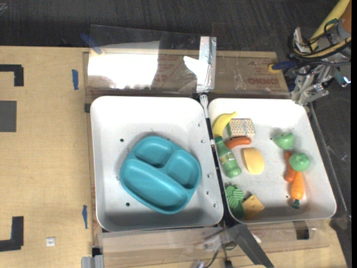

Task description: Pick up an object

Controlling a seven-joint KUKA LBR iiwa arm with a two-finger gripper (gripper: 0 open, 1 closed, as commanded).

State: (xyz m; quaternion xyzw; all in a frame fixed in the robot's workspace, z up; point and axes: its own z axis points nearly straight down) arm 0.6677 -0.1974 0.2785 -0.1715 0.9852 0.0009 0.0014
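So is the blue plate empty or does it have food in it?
Empty. All three sections of the blue plate show bare blue. The toy food, like the banana and carrot, lies in the right bin.

A teal sectioned tray (160, 173) lies inside the left white bin (106, 121).

Bench (44, 149) below me: tan board surface, black angular marks along its left side, bits of blue tape (75, 79) near the bins. Two shallow white bins sit directly on it, side by side, rims touching. Left bin (106, 121) nearer the bench middle; right bin (321, 200) toward my side. Clear plastic sheet (145, 66) lies behind the bins.
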